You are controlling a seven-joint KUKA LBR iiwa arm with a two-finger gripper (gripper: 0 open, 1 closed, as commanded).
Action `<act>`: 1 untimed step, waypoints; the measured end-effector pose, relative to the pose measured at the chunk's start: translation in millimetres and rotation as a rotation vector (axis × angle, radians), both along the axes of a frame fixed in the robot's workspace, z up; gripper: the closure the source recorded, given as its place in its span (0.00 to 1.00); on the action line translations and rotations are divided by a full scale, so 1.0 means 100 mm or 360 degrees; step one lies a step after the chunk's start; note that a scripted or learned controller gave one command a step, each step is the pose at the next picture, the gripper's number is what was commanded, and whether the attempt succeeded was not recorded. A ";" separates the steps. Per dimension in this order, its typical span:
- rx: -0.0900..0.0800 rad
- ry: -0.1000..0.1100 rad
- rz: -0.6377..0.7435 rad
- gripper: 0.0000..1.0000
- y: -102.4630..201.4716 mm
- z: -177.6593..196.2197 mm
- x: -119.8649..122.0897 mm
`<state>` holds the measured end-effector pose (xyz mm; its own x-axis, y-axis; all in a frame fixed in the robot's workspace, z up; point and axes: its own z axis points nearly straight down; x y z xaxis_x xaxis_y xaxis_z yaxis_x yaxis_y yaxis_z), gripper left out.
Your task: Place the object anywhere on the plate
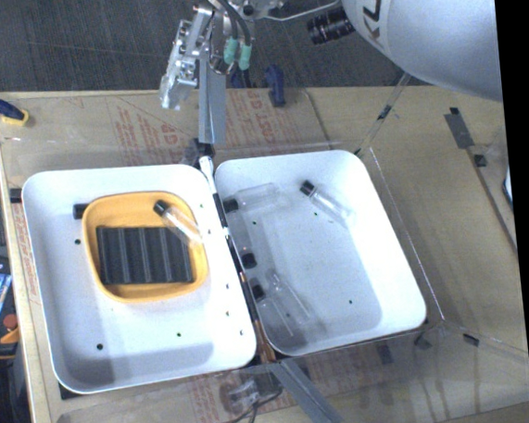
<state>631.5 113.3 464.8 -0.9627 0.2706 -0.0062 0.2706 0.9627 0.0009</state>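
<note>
A clear vial with a black cap (177,218) already lies slantwise on the yellow plate (98,217) in the left bin (63,337), below the raised gripper (182,79), whose fingers grasp nothing.

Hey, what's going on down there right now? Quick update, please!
Gripper up above the bench behind the bins, carrying nothing visible. One clear tube lies on the yellow plate in the left bin. More tubes in the right bin. Nothing blocking.

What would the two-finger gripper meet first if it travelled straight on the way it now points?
The two-finger gripper hangs beyond the bins, pointing down and leftward. It would probably meet the bare wooden bench top first, just behind the left white bin; depth is unclear.
</note>
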 end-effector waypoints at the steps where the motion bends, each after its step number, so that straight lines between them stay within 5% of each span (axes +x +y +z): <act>1: 0.0000 -0.0003 0.0004 1.00 0.00 0.11 0.01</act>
<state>632.1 113.8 475.7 -0.9633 0.2682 -0.0083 0.2682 0.9634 0.0018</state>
